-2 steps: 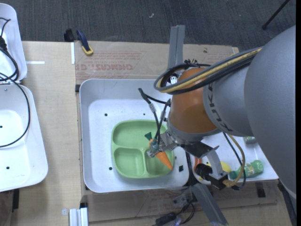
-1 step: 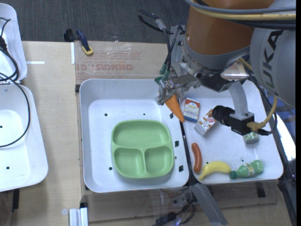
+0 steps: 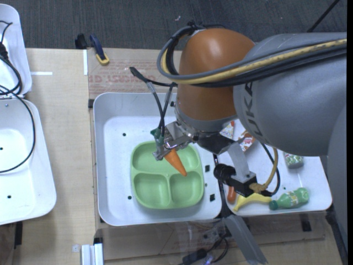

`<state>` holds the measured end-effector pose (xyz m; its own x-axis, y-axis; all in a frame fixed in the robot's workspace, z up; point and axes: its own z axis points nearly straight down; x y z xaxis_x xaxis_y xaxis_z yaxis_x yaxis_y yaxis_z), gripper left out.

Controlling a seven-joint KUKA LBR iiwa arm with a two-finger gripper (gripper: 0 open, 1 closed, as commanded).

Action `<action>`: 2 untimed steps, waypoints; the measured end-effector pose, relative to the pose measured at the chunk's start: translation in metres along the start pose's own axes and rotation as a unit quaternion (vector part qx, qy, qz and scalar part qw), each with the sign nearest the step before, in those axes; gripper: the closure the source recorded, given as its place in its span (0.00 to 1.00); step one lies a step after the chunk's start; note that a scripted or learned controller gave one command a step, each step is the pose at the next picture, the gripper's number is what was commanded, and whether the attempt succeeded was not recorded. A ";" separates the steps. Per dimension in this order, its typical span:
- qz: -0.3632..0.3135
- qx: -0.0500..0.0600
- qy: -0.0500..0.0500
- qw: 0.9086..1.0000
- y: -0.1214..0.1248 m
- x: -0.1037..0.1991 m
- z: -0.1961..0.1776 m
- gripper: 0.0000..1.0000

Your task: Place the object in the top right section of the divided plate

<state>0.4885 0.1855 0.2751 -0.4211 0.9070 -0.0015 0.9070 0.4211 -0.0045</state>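
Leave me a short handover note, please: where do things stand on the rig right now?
Gripper: above the green plate, at its top right section, with the carrot pointing down and right from its tip; whether the fingers are clamped on it cannot be told.
Plate: in the left of the two bins under the arm.
Carrot: over the top right section, tilted; not clearly resting flat in it.
Done: carrot brought to the target section.
Left: confirm release, carrot lying in the section, then withdraw the arm.
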 end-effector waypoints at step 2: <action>-0.283 -0.001 0.000 0.959 -0.015 -0.007 0.054 1.00</action>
<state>0.4781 0.1728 0.2211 -0.8465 0.5324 0.0007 0.5324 0.8465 -0.0025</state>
